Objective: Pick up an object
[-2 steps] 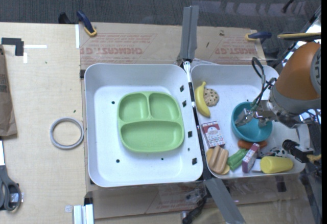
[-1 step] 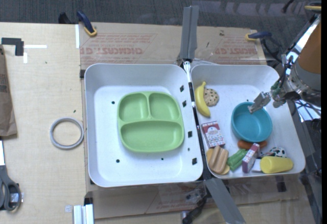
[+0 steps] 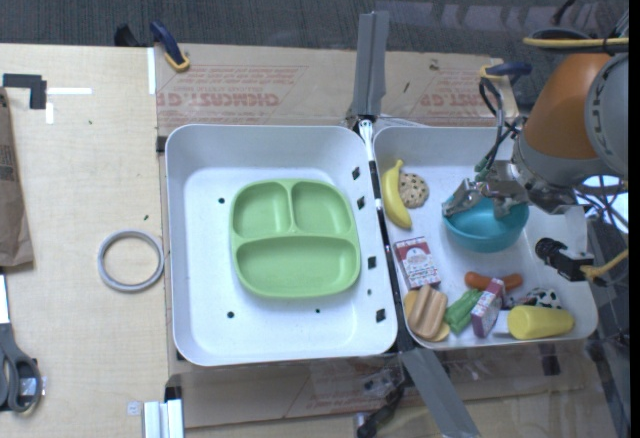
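In the camera view the gripper [image 3: 478,194] is hanging over the right bin [image 3: 440,141], right at the left rim of the teal bowl [image 3: 490,224], with its metal fingers pointing down and left; the bowl is lying directly beneath and just right of the tips, so the coming move is turning on a short drop onto that rim. I cannot tell how wide the fingers are standing, since they are blurring into the bowl's edge, and nothing is showing plainly between them. The cookie [image 3: 412,190] and the banana [image 3: 396,198], its long axis running near to far, are lying just left of the gripper. The arm's grey wrist is covering the bowl's far right side. The green divided plate [image 3: 295,238] is sitting in the left bin [image 3: 190,256], well apart
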You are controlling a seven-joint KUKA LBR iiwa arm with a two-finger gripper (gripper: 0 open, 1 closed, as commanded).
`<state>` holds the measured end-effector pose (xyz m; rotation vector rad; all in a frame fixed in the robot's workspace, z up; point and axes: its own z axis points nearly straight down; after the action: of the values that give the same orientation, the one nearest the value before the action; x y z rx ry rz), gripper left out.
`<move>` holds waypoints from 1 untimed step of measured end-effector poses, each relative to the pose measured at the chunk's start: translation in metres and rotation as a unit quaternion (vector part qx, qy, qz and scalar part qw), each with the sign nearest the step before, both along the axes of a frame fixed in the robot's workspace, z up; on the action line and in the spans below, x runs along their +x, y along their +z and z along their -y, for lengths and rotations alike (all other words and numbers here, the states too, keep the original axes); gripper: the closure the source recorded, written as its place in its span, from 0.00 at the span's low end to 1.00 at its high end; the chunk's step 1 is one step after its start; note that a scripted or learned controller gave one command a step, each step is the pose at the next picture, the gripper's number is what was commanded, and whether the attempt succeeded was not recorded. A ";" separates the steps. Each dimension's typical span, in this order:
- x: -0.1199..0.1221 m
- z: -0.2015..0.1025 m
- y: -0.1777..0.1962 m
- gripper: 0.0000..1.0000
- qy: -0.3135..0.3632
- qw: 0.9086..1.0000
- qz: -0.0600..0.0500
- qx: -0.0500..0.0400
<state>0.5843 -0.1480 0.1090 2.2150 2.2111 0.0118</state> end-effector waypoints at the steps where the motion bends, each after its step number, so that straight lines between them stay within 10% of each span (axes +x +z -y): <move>1: 0.033 -0.040 -0.005 0.00 0.099 0.995 0.005 -0.004</move>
<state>0.6175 -0.1078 0.1038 1.9762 2.4107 0.0170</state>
